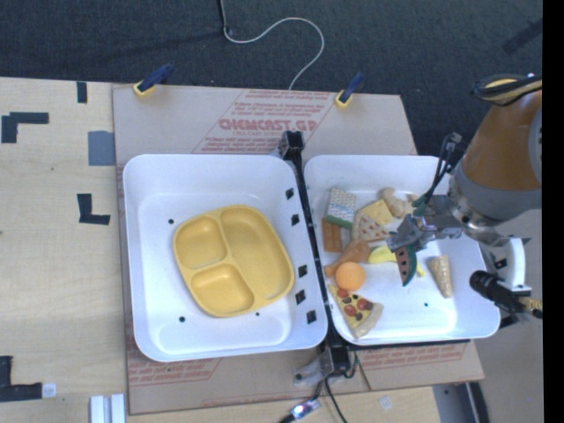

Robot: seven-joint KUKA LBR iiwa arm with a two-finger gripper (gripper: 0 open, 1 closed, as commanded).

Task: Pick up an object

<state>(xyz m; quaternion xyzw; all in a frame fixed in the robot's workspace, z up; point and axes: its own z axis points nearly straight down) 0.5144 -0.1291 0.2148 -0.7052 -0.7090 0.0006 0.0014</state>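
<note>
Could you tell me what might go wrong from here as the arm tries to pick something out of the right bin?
The gripper sits low over a tight cluster: the watermelon slice, banana and cheese wedge lie crowded together, so it may catch two items or nudge one aside. The ice cream cone lies close by and could get knocked.

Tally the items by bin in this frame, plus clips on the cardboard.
Left white bin: 1, a yellow three-compartment plastic tray.
Right white bin: about 8 toy food pieces, among them an orange ball, a pizza slice and a cream cone; the pile overlaps, so this is approximate.
Blue-and-yellow clips: 2.
Total: about 11.
</note>
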